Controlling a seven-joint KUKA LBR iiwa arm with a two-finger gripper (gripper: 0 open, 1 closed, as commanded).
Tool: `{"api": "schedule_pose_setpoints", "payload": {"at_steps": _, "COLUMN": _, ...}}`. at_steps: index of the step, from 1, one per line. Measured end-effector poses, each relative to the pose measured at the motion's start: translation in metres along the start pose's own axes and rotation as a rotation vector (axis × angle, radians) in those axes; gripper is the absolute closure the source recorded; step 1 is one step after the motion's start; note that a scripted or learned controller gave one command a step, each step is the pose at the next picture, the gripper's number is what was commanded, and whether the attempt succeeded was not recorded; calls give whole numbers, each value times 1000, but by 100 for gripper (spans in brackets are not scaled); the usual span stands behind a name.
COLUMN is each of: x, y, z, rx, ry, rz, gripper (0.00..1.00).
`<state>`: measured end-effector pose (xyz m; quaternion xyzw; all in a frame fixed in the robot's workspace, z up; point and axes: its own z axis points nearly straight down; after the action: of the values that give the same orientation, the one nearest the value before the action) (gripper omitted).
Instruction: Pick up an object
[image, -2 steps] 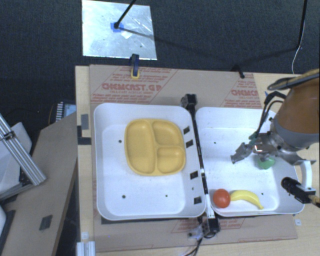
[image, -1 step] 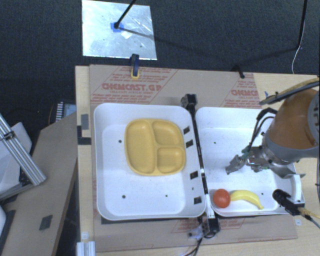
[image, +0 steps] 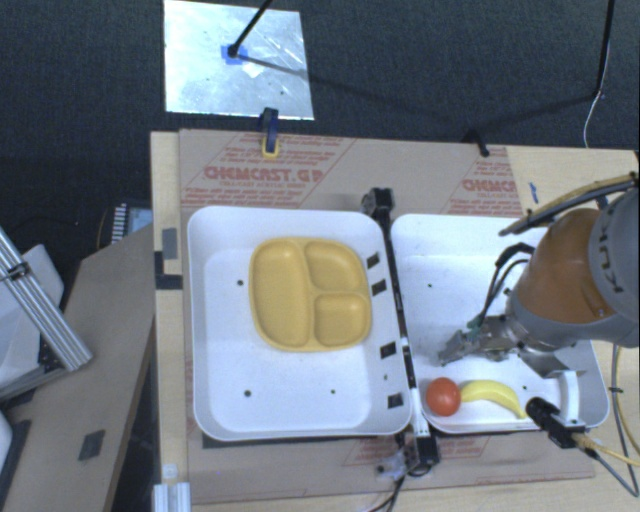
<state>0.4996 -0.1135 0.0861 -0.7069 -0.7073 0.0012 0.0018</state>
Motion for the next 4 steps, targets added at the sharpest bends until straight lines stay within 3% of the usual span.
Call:
{"api": "schedule_pose_setpoints", "payload": {"at_steps": 1, "x": 0, "y": 2, "z": -14, "rx": -6, "ry": -1, "rz": -1, "gripper": 100}}
{"api": "schedule_pose_setpoints", "payload": {"at_steps": 4, "x": 6, "y": 21, "z": -172, "rx": -13, "ry": -3, "rz": -5, "gripper": 100}}
